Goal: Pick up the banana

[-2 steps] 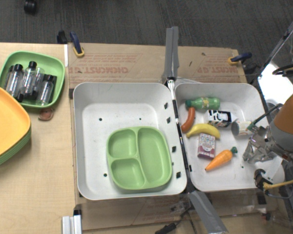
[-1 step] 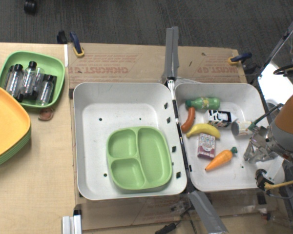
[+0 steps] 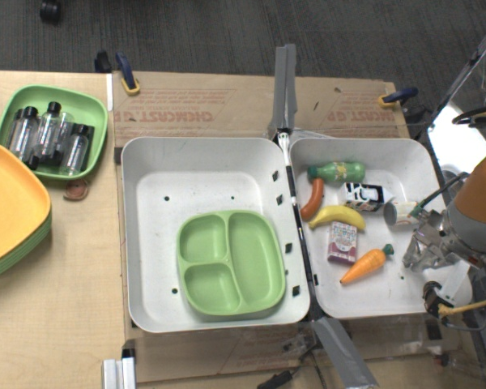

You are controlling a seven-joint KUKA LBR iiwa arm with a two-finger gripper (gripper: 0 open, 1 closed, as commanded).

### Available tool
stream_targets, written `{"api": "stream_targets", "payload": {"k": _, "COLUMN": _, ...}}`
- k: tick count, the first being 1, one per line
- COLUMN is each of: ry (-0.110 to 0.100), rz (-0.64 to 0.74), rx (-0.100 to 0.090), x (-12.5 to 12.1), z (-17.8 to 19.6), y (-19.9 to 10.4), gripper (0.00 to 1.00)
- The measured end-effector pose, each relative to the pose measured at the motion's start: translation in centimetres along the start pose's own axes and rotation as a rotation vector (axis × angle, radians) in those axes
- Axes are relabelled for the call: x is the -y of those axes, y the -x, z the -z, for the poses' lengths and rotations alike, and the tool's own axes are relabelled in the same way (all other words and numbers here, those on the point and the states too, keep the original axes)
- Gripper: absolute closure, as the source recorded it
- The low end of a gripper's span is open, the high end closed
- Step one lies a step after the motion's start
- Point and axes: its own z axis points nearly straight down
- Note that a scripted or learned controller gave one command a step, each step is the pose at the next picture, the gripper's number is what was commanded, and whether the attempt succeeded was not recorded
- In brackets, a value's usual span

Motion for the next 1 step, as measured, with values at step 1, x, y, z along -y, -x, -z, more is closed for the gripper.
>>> {"api": "stream_targets", "payload": {"k": 1, "ry": 0.001, "rz": -0.254, "rx": -0.001, "x": -0.1, "z": 0.09, "y": 0.08, "gripper": 1.0}}
